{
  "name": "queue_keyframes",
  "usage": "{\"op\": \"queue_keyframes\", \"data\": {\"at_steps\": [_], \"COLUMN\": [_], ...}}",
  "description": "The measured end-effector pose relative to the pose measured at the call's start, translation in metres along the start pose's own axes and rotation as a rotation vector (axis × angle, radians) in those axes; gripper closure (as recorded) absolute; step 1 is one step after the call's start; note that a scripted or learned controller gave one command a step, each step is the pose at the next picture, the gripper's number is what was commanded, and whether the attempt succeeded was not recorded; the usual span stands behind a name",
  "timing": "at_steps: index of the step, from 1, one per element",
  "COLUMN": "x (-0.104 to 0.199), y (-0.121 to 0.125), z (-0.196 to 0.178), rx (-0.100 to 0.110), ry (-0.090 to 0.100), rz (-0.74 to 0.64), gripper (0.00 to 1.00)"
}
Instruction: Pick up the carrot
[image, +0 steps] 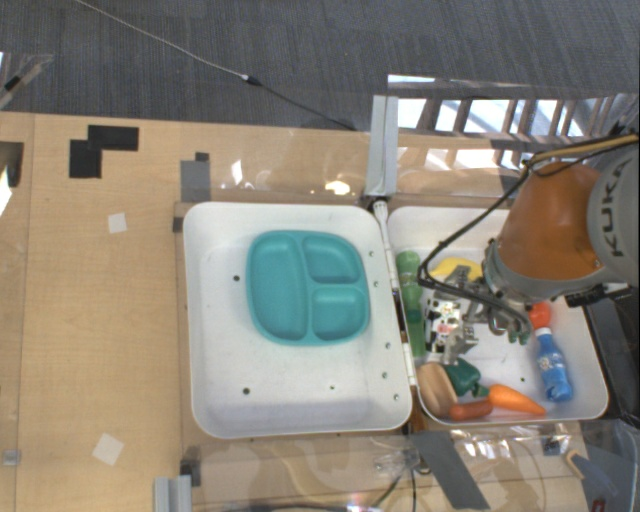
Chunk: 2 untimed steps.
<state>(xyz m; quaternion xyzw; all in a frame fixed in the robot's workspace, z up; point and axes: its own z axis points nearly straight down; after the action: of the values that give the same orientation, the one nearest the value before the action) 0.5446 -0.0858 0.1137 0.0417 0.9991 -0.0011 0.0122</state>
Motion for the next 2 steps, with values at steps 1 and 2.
{"op": "queue_keyframes", "data": {"at_steps": [1,2], "x": [-0.069,-0.117], "y": [-0.035,0.0], "z": [0.009,0.012], "rx": [0.001,0.005], "ry": [-0.022,-0.008], "rz": [-0.053,-0.113], "gripper": [0.0,0.0]}}
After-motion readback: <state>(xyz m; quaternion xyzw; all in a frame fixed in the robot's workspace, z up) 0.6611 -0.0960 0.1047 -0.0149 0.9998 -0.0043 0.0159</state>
